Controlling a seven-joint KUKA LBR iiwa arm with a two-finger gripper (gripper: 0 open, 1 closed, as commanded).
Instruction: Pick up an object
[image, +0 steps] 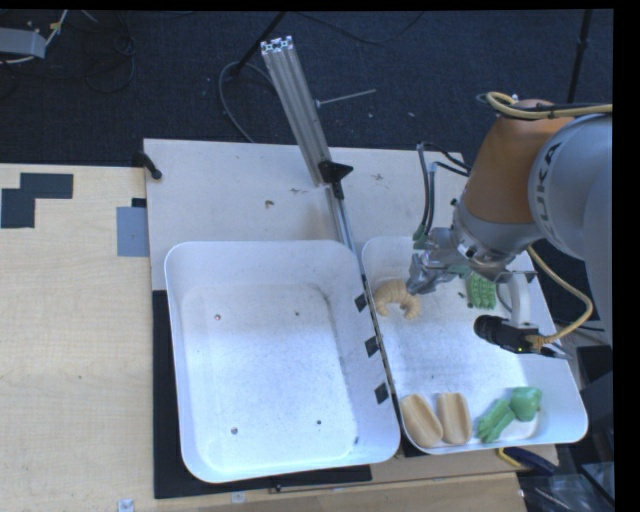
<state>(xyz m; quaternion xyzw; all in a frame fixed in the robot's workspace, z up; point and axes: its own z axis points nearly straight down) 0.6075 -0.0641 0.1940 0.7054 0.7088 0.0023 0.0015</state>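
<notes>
Reach step in hand; gripper (418, 280) low in right bin (455, 350), just beside tan croissant-like object (396, 297) near bin's upper left; finger state cannot be told; next move calls for closing squarely on object, then lift.

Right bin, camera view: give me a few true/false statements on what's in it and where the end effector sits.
1. The croissant lies near the right bin's left wall. True.
2. The end effector is over the left bin. False: it is over the right bin, just right of the croissant.
3. Two tan bread rolls lie side by side at the right bin's near edge. True.
4. The green toy sits in the left bin. False: it lies in the right bin, right of the rolls.
5. The croissant is lifted clear of the bin. False: it rests on the bin floor.
</notes>
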